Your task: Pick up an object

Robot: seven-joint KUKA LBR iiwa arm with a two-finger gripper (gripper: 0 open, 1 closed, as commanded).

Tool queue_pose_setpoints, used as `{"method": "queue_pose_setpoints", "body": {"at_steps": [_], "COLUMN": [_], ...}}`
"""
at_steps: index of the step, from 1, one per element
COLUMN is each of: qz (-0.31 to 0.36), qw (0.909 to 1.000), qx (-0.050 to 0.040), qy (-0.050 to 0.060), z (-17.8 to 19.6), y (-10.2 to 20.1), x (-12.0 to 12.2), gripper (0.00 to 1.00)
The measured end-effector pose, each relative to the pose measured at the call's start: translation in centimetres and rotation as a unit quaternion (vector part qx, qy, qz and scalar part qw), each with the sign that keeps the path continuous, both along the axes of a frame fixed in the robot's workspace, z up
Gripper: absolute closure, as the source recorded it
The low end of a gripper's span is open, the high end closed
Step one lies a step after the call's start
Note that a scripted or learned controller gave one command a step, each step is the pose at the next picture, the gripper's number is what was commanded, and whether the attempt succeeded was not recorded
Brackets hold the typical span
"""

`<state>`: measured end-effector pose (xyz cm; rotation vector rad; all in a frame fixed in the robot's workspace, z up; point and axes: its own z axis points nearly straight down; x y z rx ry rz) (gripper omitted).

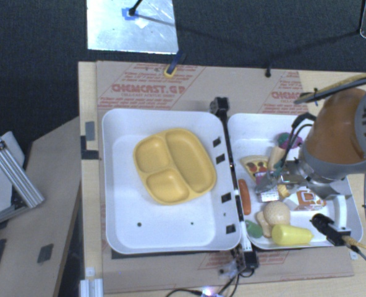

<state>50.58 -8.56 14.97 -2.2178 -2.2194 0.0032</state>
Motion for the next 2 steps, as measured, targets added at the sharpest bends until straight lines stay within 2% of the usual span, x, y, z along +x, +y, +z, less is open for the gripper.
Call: {"method": "queue_pose_setpoints", "body": {"at_steps": [1, 2], "qz": [0.0, 0.0], "qw": [1.0, 1.0], "qx": [-0.0002, -0.0005], "qy": [-0.001, -0.002], "z": [-5.72, -6.53], "y": [-0.83, -0.82], "x": [-0.12, -0.06], "gripper": [0.0, 0.0]}}
